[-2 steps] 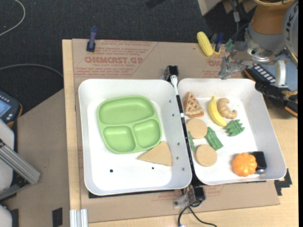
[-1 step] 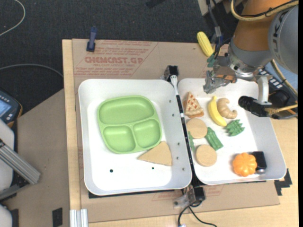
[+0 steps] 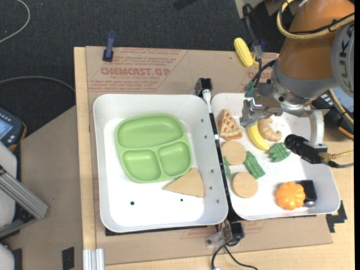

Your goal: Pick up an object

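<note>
The right bin (image 3: 329, 204) is crowded: a pizza slice (image 3: 228, 124), banana (image 3: 258, 137), two round crackers (image 3: 234, 152), green pieces (image 3: 253, 165) and an orange pumpkin (image 3: 290, 195) lie close together, with the arm (image 3: 315, 44) overhanging its 1 o'clock corner. The left bin (image 3: 104, 151) offers bare floor along its 6 to 8 o'clock edge, below the green tray (image 3: 153, 147) and the tan wedge (image 3: 187, 183).

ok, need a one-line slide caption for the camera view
KUKA gripper poised over the right bin of toy food beside a banana; green divided tray in the left bin.
</note>
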Available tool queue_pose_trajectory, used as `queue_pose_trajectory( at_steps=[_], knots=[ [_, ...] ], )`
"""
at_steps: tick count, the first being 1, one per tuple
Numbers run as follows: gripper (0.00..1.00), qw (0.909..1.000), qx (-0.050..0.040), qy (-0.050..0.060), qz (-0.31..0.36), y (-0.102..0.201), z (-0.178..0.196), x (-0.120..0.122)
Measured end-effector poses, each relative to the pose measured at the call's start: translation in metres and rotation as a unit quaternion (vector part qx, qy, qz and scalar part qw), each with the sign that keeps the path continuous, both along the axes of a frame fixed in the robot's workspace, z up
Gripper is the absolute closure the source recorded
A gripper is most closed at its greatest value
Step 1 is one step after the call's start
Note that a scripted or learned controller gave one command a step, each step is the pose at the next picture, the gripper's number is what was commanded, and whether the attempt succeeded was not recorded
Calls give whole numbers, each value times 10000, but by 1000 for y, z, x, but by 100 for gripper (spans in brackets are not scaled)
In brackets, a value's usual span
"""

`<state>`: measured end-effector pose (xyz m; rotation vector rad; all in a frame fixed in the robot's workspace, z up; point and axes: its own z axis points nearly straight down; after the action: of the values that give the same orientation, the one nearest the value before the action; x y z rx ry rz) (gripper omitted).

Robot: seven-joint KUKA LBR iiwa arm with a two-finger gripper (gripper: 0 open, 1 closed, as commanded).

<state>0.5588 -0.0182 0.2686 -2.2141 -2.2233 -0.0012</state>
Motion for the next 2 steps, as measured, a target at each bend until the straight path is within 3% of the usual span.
queue_pose_trajectory(
  at_steps=[1,2],
  knots=[
    [100,10000,2,33,22,82,-52,-18],
    [100,10000,-4,22,4,112,-37,-76]
  ],
)
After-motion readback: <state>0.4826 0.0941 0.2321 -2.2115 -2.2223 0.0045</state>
